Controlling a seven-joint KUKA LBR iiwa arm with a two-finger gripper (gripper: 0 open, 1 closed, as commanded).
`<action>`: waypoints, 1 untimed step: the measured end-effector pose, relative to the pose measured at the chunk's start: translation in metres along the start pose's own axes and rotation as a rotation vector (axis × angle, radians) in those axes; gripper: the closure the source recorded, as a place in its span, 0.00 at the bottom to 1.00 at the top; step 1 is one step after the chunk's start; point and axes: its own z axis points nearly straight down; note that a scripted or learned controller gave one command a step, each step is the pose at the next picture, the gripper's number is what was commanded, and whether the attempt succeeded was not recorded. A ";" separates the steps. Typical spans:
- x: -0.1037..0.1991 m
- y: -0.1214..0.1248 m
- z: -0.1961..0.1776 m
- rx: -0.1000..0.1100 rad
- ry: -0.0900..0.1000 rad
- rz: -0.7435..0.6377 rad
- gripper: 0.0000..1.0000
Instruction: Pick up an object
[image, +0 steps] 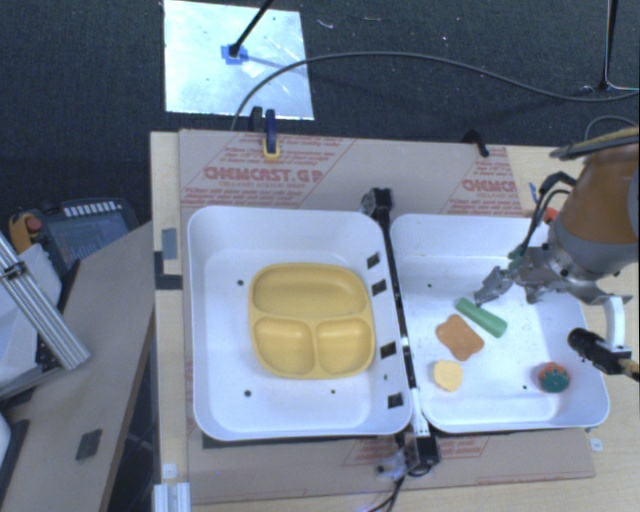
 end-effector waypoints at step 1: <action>0.003 0.004 0.062 0.002 0.001 0.000 0.00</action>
